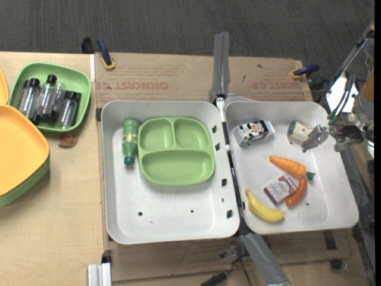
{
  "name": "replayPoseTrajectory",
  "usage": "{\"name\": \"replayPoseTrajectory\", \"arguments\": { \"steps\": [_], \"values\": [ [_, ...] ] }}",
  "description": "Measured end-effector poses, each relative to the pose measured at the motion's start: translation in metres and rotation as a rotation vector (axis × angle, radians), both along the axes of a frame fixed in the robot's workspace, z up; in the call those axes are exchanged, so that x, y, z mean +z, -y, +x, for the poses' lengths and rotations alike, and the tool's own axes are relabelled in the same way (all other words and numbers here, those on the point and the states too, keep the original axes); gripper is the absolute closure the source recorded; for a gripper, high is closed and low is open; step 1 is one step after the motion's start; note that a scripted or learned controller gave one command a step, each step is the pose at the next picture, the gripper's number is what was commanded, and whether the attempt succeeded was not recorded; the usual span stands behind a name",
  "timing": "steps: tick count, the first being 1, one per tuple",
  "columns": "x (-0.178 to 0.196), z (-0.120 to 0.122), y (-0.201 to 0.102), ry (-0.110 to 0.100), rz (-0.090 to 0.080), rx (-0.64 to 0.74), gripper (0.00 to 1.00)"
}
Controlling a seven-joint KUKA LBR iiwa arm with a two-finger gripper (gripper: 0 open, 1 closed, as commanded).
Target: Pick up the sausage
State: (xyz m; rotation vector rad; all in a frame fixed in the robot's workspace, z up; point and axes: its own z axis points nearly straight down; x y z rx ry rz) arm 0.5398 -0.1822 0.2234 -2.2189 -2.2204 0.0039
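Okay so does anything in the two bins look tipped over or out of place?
The green bottle lies on its side beside the green divided plate in the left bin. Otherwise nothing stands out; the right bin's toys lie loosely scattered.

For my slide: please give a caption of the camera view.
Gripper at right bin's far edge; sausage lies beside carrot.

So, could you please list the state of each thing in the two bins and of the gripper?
sausage: lying in right bin, touching pink packet
carrot: lying flat
banana: lying flat
green bottle: on its side, left bin
divided plate: upright
gripper: above right bin, holding nothing
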Motion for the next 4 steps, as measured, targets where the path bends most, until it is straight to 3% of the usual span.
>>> {"name": "replayPoseTrajectory", "arguments": {
  "steps": [1,2,3,4],
  "values": [
    [-0.127,0.023,-0.016,0.001,0.0,0.001,0.0],
    [-0.132,0.026,-0.048,0.001,0.001,0.053,0.0],
    [-0.123,0.025,-0.047,0.001,0.0,0.049,1.0],
    [-0.123,0.025,-0.047,0.001,0.0,0.049,0.0]
  ]
}}
